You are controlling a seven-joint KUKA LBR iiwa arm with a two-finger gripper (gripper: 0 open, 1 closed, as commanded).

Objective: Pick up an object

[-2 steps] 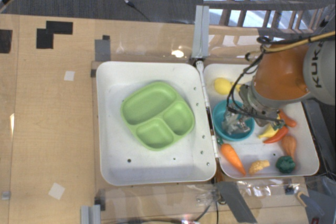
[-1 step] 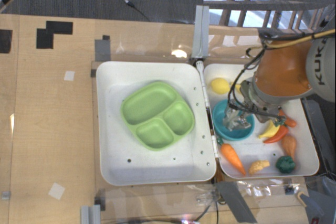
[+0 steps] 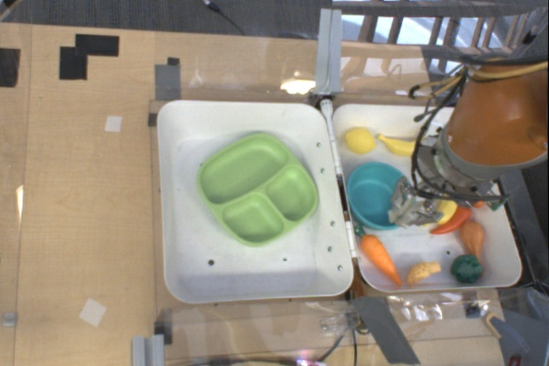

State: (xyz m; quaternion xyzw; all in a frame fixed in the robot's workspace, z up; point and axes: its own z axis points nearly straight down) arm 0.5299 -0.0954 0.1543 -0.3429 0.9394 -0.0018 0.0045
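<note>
The right bin (image 3: 515, 270) holds a teal bowl (image 3: 373, 193), a yellow lemon (image 3: 360, 141), a banana (image 3: 397, 145), an orange carrot (image 3: 379, 258), a tan ginger-like piece (image 3: 423, 273), a dark green broccoli (image 3: 467, 268), an orange piece (image 3: 473, 237) and a red-orange pepper (image 3: 452, 220). My gripper (image 3: 410, 207) hangs low over the bowl's right rim, beside a small yellow item (image 3: 446, 209). The orange wrist band hides much of the bin's right side.
The left bin (image 3: 184, 270) carries a green three-compartment plate (image 3: 257, 187). A metal rail frame (image 3: 412, 30) stands behind the right bin. Bare wooden bench lies to the left, with black markers near the far left edge.
</note>
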